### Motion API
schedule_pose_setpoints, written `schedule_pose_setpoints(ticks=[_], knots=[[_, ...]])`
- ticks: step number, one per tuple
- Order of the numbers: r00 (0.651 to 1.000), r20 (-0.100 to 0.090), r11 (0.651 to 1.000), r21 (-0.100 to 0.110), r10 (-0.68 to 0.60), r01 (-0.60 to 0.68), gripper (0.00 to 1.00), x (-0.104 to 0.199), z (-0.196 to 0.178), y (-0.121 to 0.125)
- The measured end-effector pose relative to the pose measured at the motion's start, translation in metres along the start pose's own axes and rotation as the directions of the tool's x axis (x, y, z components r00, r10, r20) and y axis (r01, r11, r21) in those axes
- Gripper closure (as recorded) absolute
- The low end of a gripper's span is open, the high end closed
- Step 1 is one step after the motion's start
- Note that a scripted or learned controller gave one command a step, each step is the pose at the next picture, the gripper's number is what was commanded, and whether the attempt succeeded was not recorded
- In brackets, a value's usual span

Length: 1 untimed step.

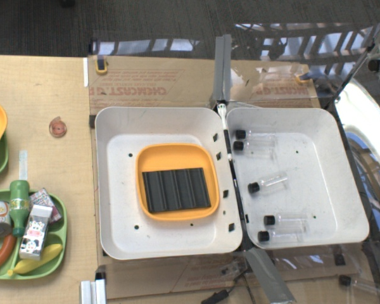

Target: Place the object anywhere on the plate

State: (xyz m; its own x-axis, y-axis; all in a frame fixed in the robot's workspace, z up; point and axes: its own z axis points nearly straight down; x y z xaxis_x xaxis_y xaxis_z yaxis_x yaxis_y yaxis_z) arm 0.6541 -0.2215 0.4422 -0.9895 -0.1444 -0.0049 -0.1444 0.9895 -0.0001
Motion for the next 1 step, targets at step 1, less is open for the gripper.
schedule_pose_setpoints(ticks=[1], knots=[[0.957,0.0,0.957,-0.001,-0.291,0.291,1.0,-0.0059,0.0004,-0.0008]])
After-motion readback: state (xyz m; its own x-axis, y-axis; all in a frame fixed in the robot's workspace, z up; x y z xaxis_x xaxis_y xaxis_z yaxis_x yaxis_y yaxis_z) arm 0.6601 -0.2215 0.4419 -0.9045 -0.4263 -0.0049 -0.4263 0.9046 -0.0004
